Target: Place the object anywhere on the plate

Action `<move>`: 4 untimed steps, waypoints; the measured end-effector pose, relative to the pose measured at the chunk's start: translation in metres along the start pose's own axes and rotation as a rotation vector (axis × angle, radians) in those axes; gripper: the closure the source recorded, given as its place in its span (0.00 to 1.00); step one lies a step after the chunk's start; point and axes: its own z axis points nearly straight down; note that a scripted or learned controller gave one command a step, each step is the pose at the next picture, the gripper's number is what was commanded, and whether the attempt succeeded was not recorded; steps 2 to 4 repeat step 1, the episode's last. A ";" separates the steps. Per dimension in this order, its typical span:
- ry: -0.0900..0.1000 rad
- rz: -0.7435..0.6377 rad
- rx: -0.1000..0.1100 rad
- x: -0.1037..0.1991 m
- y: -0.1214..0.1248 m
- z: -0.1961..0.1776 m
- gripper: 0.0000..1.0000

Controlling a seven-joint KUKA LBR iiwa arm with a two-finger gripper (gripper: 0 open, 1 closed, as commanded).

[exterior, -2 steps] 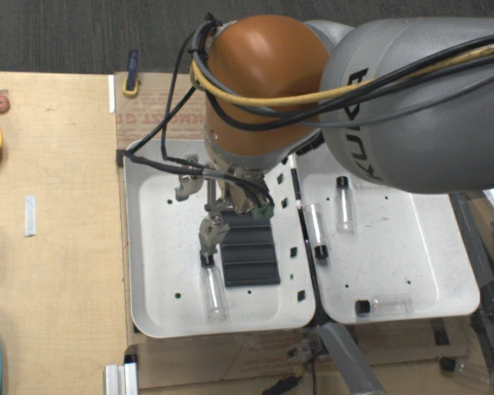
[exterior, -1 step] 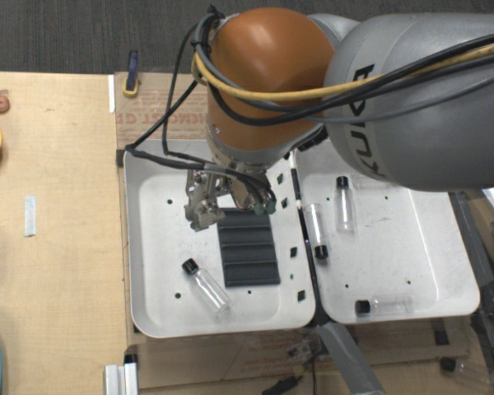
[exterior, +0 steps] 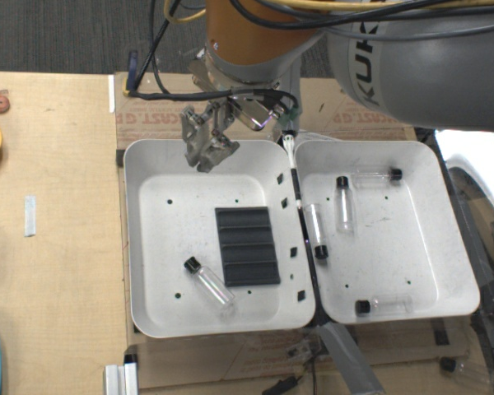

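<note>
Nearest the lower edge of the frame, the left bin [exterior: 148, 319] shows its rounded front rim, and a clear vial with a black cap [exterior: 206, 280] lies slanted in the lower left of its floor, just beside the black ribbed plate [exterior: 247, 246]. The plate sits near the middle of that bin, long side running up the frame, with bare white floor to its left and above it. The vial's far end comes close to the plate's lower left corner; whether they touch cannot be told.

In the right bin [exterior: 445, 295], one vial [exterior: 379, 306] lies along the lower rim, another [exterior: 315, 235] lies against the left wall by the seam between the bins, a third [exterior: 344, 202] stands up the frame in the upper middle, and a fourth [exterior: 375, 176] lies crosswise near the top rim. The middle of this bin's floor is open.

Farthest, at the upper rim of the left bin, the gripper [exterior: 207, 151] hangs over the back edge, its fingers drawn close together with nothing seen between them. The grey arm with the orange band [exterior: 255, 23] fills the top of the frame. The tan bench [exterior: 58, 220] stretches to the left.
</note>
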 end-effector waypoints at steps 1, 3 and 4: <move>0.003 -0.236 -0.001 0.055 0.016 0.030 1.00; 0.003 -0.236 -0.001 0.055 0.016 0.030 1.00; 0.003 -0.236 -0.001 0.055 0.016 0.030 1.00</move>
